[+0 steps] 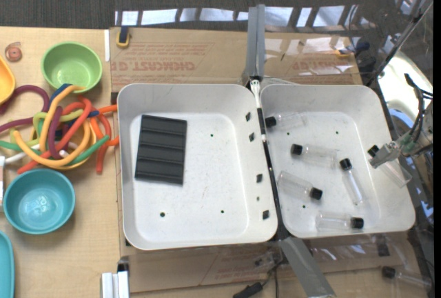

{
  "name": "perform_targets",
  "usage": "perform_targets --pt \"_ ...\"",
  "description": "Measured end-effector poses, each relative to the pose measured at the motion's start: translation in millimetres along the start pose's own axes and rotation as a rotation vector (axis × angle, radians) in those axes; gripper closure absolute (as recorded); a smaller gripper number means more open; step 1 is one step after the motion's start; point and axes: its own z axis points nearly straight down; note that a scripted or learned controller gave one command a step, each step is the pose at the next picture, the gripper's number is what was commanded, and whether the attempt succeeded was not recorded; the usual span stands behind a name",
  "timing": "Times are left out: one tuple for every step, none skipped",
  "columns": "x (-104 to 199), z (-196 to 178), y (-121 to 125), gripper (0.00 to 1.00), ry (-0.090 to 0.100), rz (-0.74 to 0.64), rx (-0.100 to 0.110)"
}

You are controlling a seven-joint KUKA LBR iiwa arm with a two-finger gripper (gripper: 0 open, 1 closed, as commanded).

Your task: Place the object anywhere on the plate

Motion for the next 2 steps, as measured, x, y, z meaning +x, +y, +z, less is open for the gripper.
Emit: perform_targets --pt "8 23 -24 1.00 0.001 -0.073 0.002" --pt "8 7 -23 1.00 -0.002 -0.137 -0.001"
